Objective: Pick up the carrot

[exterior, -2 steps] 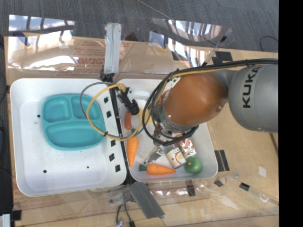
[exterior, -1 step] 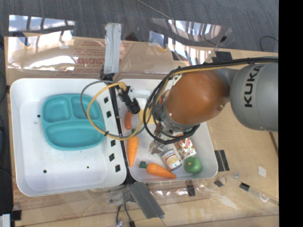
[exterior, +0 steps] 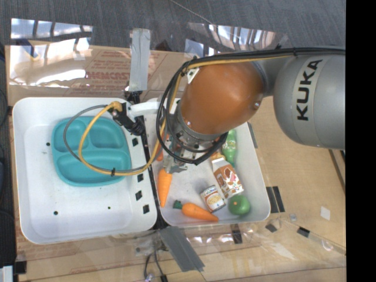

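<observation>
Two carrots lie in the right bin (exterior: 262,184). One carrot (exterior: 164,188) stands nearly upright along the bin's left wall. The other carrot (exterior: 197,212) lies flat near the front edge, with a green stub at its left end. My gripper (exterior: 174,165) hangs just above the top end of the upright carrot, largely hidden under the orange band of the wrist (exterior: 220,97). Whether it touches the carrot I cannot tell.
The right bin also holds a small carton (exterior: 228,180), a can (exterior: 213,197), a green ball-like fruit (exterior: 239,205) and a green item (exterior: 230,145) partly under the arm. A teal divided tray (exterior: 91,150) lies in the left bin (exterior: 35,175). Yellow and black cables (exterior: 117,113) loop over the divider.
</observation>
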`<act>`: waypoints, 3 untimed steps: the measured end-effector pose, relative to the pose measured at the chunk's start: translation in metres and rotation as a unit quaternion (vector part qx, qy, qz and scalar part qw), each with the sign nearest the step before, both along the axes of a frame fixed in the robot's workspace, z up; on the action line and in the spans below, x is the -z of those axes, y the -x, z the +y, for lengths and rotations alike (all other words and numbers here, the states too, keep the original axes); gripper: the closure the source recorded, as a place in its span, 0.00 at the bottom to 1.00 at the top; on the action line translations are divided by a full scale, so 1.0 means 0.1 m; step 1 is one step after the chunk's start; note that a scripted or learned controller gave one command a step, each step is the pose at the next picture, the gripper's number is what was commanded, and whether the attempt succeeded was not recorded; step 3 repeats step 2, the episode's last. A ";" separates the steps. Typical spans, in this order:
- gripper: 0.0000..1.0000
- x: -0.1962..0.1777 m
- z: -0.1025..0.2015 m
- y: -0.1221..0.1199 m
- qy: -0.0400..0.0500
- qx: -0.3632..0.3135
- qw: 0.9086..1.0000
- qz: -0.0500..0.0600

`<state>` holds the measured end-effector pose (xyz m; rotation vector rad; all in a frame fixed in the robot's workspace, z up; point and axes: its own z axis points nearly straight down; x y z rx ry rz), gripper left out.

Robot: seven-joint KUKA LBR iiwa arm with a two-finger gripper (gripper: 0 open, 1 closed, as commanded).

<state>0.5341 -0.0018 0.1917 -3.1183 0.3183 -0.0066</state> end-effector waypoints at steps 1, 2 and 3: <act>1.00 -0.17 0.30 0.50 0.002 -0.001 1.000 0.003; 1.00 0.02 -0.03 0.52 0.003 -0.003 1.000 0.005; 1.00 0.02 -0.03 0.52 0.003 -0.003 1.000 0.005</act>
